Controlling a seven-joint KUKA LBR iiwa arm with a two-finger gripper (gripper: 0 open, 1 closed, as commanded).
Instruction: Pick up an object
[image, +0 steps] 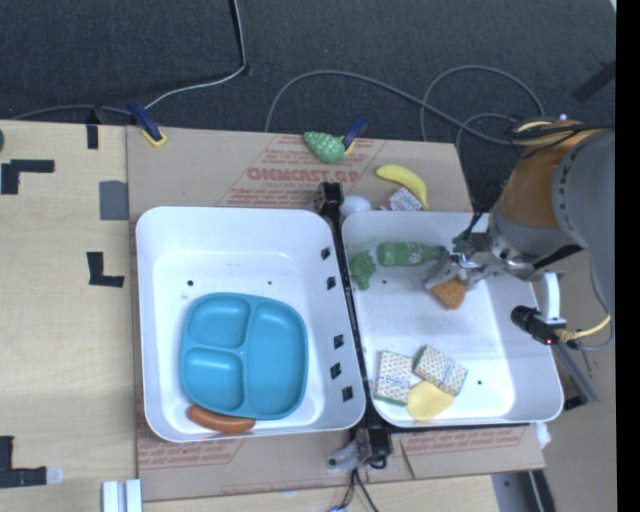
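Your hand (452, 272) is low in the right bin (520, 400), right by the little orange piece (450, 293), but you cannot tell its grip. The piece looks small, light and stiff, so pinch its two flat sides.

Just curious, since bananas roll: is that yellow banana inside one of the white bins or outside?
Outside: the banana lies on the cardboard behind the right bin.

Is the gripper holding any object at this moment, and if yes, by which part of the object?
It cannot be told. The gripper is low in the right bin, right over a small orange piece, but whether the piece sits between the jaws is not clear.
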